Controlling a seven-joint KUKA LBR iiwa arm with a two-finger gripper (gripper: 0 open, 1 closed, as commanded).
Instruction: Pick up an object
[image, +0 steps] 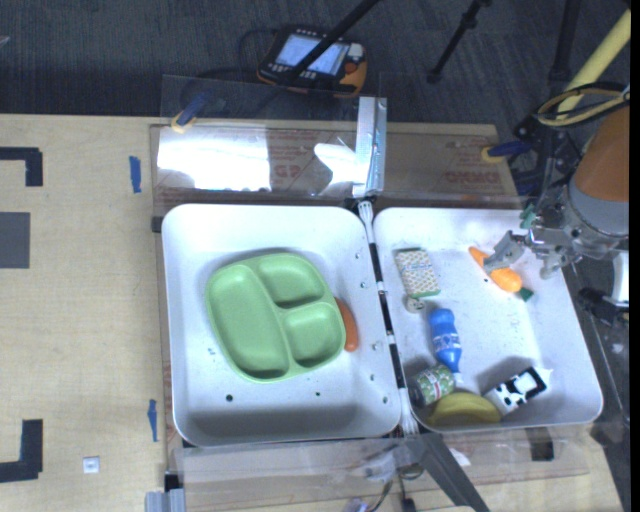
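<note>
White plastic makes both bins on the wooden surface (80, 300). The left bin (200, 400) carries a green plate (272, 315) with three sections, and an orange piece (349, 326) lies just beside the plate's right edge. In the right bin (560, 330) there are several small things: a patterned packet (417, 273) near the divider, a blue bottle (445, 338) below it, a small green can (434, 383), a yellow banana (464, 406) at the near wall, and a black and white toy (520, 388) (it looks like a cow, but it is small). An orange carrot toy (499, 274) lies in the far right part of this bin.

The arm comes from the right, and the claw (533, 247) stands over the far right corner of the right bin, just beside the carrot toy. I cannot tell whether the claw is open or closed, and I see nothing held in it. All the things rest in the bins.
</note>
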